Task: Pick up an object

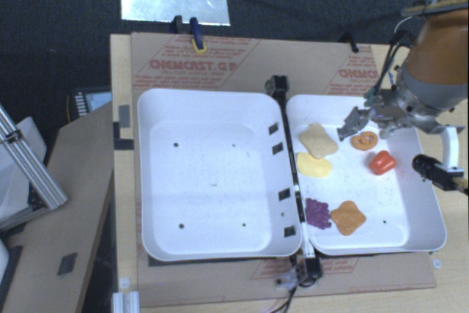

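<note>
The right bin (421, 220) holds several small items. Among them are a beige bread-like piece (316, 139), a yellow piece (314, 167) and an orange round piece (364, 141). There are also a red pepper-like piece (382, 163), a purple grape cluster (317, 212) and an orange-brown piece (347, 217). My gripper (365, 130) hangs over the bin's far part, just above the orange round piece. Its fingers are spread open with nothing held between them. The beige piece lies just to its left.
The left bin (212, 172) sits beside the right one, and a black hinge strip (287, 157) runs between them. Both rest on a cardboard sheet (220, 62). A black part (436, 171) juts over the right bin's right rim.
</note>
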Robot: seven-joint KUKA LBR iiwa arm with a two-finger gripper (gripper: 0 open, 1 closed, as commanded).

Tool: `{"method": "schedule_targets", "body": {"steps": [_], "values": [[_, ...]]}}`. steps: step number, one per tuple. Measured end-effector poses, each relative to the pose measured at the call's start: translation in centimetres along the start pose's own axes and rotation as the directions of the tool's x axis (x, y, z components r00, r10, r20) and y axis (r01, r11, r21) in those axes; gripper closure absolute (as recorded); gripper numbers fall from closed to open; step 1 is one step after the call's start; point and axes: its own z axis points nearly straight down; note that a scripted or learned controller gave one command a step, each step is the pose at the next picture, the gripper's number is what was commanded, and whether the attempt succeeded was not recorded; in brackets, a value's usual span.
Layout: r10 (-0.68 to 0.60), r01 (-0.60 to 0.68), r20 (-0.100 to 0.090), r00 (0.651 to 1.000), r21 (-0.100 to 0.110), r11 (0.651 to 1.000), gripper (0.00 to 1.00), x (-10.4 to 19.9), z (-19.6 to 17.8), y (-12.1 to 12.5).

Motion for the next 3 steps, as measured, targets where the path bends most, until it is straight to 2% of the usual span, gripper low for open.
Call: {"method": "schedule_targets", "body": {"steps": [1, 2, 3], "values": [[-0.006, 0.006, 0.002, 1.000, -0.022, 1.000, 0.00, 2.9, -16.2, 5.9], [0.006, -0.006, 0.005, 1.000, -0.015, 1.000, 0.00, -3.2, -27.1, 3.8], [-0.004, 0.004, 0.002, 1.000, -0.006, 1.000, 1.00, -2.8, -27.5, 3.9]]}}
